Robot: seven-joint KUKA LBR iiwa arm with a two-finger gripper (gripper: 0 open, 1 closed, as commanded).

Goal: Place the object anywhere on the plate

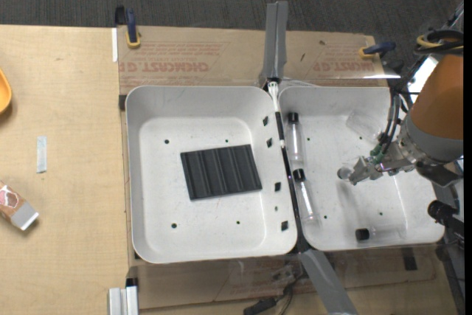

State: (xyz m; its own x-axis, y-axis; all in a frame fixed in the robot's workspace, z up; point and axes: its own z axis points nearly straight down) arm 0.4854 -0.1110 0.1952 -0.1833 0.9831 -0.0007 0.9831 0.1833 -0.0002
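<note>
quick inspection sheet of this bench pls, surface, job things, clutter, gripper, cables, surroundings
surface: two shallow white bins, left bin and right bin, on brown cardboard.
job's things: dark grey ribbed rectangular plate in left bin; clear plastic tube with black caps along right bin's left wall.
clutter: small black piece in right bin.
grippers: two-finger gripper over right bin, apart from the tube; finger state unclear.
cables: wires run along the wrist.
surroundings: wooden table with small items; blue-orange clamps at the cardboard's far edge.
</note>
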